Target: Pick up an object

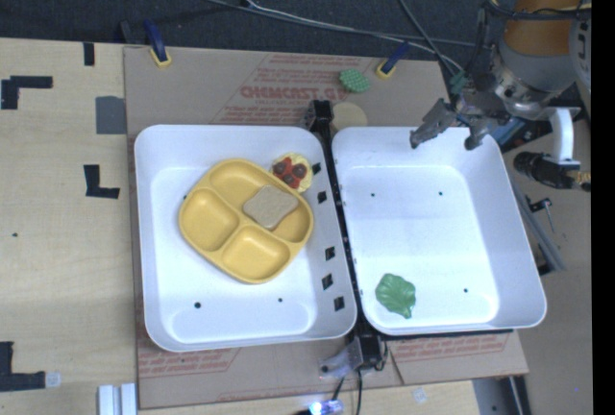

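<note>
My gripper (449, 133) hangs over the far edge of the right bin (500, 211), its two dark fingers spread apart with nothing between them. A green leafy lump (395, 294) lies near the front left corner of that bin, well away from the gripper. In the left bin (154, 240) sits a yellow divided plate (246, 219) with a tan slice of bread (269, 206) on it. A small red and dark piece of food (292, 171) rests at the plate's far right rim.
A small green round thing (355, 80) lies on the cardboard behind the bins. Black clips (323, 115) join the bins at the middle. Cables run across the dark surface at the back.
</note>
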Robot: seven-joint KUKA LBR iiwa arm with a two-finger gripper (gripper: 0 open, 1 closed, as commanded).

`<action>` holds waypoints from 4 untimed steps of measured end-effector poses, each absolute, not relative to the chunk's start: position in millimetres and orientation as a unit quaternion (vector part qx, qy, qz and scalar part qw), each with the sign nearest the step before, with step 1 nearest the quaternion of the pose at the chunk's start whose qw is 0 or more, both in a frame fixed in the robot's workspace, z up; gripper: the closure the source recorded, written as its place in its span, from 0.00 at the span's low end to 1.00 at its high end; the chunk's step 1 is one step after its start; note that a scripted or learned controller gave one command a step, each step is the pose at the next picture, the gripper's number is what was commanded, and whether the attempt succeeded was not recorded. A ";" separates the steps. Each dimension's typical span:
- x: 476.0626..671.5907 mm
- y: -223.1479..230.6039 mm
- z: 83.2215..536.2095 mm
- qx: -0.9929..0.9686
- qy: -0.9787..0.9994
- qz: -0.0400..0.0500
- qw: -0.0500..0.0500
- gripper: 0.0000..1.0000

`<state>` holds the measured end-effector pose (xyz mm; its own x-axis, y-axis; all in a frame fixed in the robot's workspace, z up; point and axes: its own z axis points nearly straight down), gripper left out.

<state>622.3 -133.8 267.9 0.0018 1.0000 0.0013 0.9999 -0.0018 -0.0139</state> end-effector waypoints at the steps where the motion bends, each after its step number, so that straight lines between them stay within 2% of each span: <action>1: 624.2 -133.5 275.8 -0.707 -0.708 0.001 0.000 0.00; 3: 612.5 -136.2 148.9 -0.707 -0.708 0.003 0.002 0.00; 4: 600.8 -135.5 91.8 -0.707 -0.707 0.003 0.003 0.00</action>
<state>600.8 -135.5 91.8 -0.0011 1.0000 0.0001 1.0000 0.0011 -0.0076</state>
